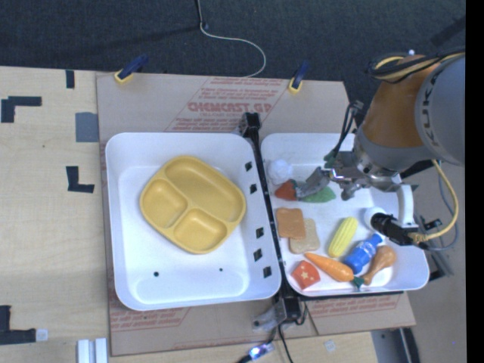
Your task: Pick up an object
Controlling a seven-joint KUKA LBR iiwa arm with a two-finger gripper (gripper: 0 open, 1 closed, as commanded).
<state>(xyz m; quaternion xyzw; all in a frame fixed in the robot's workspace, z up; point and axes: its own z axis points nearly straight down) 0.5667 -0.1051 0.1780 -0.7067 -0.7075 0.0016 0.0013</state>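
Observation:
The right bin (412, 278) holds several toy foods. A green piece (324, 196), a red piece (285, 191) and a small white item (280, 169) lie in its upper left part. Lower down are a toast slice (290, 221), a corn cob (342, 235), a blue bottle (364, 252), a carrot (330, 266), a red block (305, 275) and a drumstick (381, 262). My gripper (308, 187) hangs low over the green and red pieces, reaching in from the right. Whether it touches either piece cannot be made out.
The left bin (125, 203) contains a yellow divided plate (193, 203). A black divider (261, 203) runs between the bins. The arm's grey and orange body (401, 119) looms over the right bin's upper right corner. A white cable (234, 40) lies behind the bins.

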